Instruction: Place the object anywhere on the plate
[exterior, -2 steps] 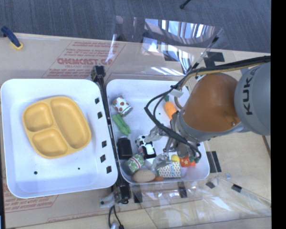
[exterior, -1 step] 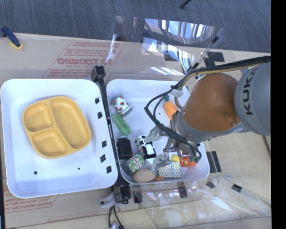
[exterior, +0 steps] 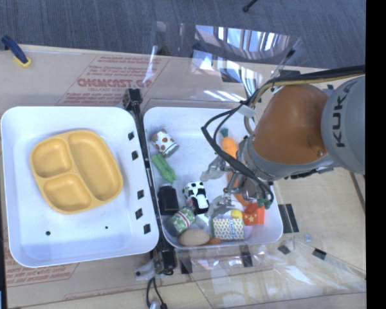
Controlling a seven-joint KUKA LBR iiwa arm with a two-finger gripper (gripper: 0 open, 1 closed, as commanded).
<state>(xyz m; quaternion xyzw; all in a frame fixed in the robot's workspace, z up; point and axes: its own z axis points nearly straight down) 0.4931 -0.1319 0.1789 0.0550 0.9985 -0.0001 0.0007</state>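
A yellow plate point(exterior: 76, 170) with three compartments lies in the left white bin point(exterior: 26, 243). The right bin point(exterior: 180, 118) holds several small toy foods. My gripper point(exterior: 233, 187) hangs low over the right half of that bin, under the arm's orange band point(exterior: 289, 124). Just left of it sits a black-and-white cow toy point(exterior: 196, 196), and an orange carrot point(exterior: 228, 147) lies behind it. A red box point(exterior: 252, 215) and a patterned carton point(exterior: 228, 227) sit right in front of it. Nothing is visibly held.
In the right bin's left half lie a red-and-white can point(exterior: 162, 141), a green pod point(exterior: 163, 167), a black block point(exterior: 168, 199), a green can point(exterior: 182, 221) and a beige egg shape point(exterior: 194, 237). Black clips point(exterior: 136, 153) line the divider between the bins.
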